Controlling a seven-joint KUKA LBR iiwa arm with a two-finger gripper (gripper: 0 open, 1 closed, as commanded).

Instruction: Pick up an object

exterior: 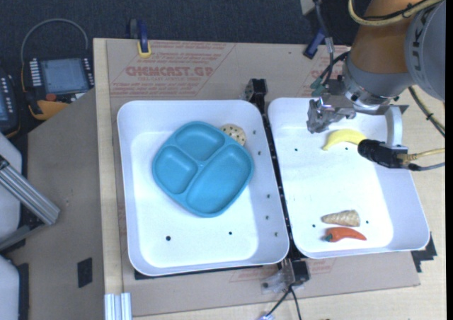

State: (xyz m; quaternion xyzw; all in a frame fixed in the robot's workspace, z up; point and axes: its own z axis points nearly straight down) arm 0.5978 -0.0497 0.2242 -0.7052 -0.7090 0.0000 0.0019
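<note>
Yellow catches me first: the banana [342,139] lies near the far wall of the right bin [396,237], and I hang my gripper [318,121] just beside its left end, low over the bin floor, because that is the thing nearest my reach. Whether I am clenched or released I cannot tell from this angle; nothing shows as grasped. Nearer the front edge lie a pale root [341,219] and a red pepper [345,235], touching or nearly so, well apart from me. The left bin [141,241] holds a blue divided plate [203,168] with a cookie [234,133] tucked behind it.
</note>
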